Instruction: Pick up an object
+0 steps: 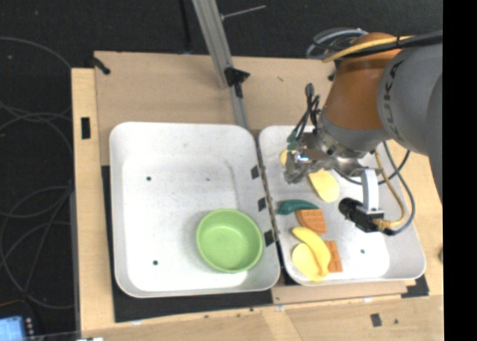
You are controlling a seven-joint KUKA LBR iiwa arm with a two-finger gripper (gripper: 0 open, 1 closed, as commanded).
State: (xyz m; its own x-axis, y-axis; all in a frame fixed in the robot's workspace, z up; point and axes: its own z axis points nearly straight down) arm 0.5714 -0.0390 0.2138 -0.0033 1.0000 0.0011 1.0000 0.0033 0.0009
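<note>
**benchwatcher:** So the arm (373,101) reaches in from the right and hangs over the far end of the right bin (402,261). The pincer (299,164) sits low by that bin's far left corner, just beside a pale yellow piece (323,185). Can anyone tell if it's got anything?

**grip_nerd:** Honestly can't tell whether it's released or clenched, the wrist and cables cover too much. Nothing visibly between the tips. There's a bit of yellow right at it, but it's too hidden to call.

**benchwatcher:** Fair. The rest of the stuff in the right bin: a dark teal object (297,205) lying near the left wall, an orange waffle-looking block (313,220) right next to it on the near side, then a yellow banana (313,249) touching a round yellow piece (304,260), with another orange strip (333,255) just right of the banana.

**grip_nerd:** And the left bin (149,183) has a green bowl (229,240) upright near its near right corner. Both bins sit side by side on the tabletop (164,86), with a metal pole (212,27) slanting up at the far side.
</note>
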